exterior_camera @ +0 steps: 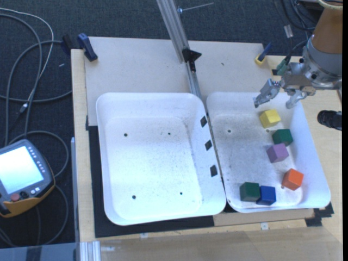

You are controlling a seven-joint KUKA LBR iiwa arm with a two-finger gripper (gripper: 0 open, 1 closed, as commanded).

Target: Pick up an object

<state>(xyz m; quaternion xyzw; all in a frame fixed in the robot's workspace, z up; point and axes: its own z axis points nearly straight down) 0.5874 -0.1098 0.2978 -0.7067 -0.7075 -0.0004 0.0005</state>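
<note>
6 cubes hug right bin point(304, 125) far rim | left bin point(109, 124) bare | tool point(278, 95) released, above yellow cube point(269, 118)

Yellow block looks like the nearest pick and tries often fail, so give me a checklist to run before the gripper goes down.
1. Gripper open, nothing between its fingers: ok.
2. Gripper above the right bin, near its far edge: ok.
3. Yellow block uncovered, lying just nearer the camera than the gripper: ok.
4. Yellow block apart from the green block: ok, narrow gap.
5. Gripper centred over the yellow block: not ok, offset.
6. Height above the block: cannot tell.
</note>
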